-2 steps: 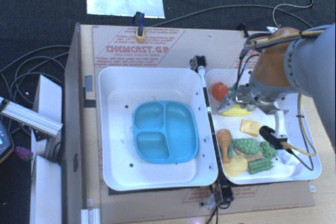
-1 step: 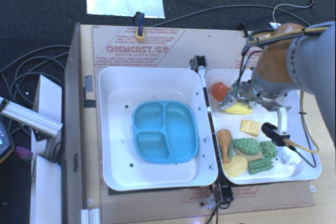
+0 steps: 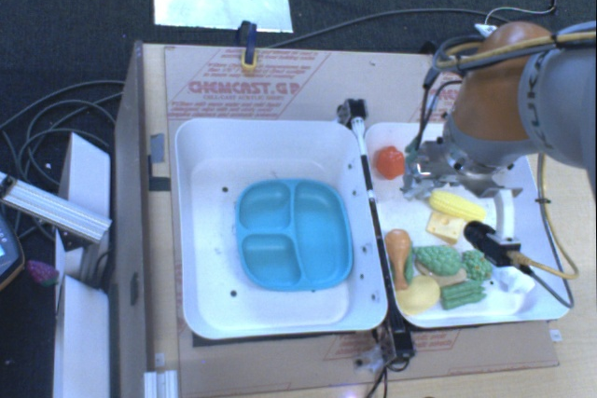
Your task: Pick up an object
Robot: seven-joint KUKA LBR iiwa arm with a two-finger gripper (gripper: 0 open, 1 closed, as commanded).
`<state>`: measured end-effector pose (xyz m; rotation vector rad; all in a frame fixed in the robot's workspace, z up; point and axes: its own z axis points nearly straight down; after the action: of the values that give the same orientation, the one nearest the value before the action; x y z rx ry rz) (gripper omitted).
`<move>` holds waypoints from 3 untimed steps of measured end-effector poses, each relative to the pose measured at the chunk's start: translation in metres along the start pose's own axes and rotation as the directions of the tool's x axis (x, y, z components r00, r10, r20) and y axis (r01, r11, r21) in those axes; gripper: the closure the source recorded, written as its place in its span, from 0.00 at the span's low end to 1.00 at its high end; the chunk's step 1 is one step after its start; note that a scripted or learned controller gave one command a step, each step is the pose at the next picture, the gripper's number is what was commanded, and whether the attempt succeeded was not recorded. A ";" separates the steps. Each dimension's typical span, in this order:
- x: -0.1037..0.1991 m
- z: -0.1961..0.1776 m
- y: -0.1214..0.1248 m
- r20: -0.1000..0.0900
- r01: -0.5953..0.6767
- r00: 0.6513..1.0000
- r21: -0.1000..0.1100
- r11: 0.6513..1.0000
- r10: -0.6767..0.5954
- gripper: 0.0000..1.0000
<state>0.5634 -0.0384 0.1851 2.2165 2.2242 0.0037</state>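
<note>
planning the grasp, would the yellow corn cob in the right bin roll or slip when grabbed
The yellow toy corn cob looks rounded and elongated, so a sideways push would probably roll it. Its glossy plastic-looking surface may slip between the gripper pads. It leans against the yellow cheese wedge, which might check rolling that way.

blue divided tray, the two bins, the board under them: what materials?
Blue tray: looks like moulded plastic, matte to satin, with soft rounded compartment walls. Left bin and right bin: likely thin formed white plastic with rolled rims and a slight sheen. Board: apparently cardboard, tan and dull, with red print.
</note>
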 end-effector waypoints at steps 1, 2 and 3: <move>0.000 0.000 0.000 0.000 -0.001 1.000 0.001 1.000 0.001 0.00; -0.040 0.001 0.040 0.002 -0.002 1.000 0.001 1.000 0.002 0.00; -0.079 0.084 0.030 0.003 0.000 1.000 -0.011 1.000 0.000 0.00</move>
<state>0.5938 -0.1171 0.1008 2.2096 2.2176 0.0121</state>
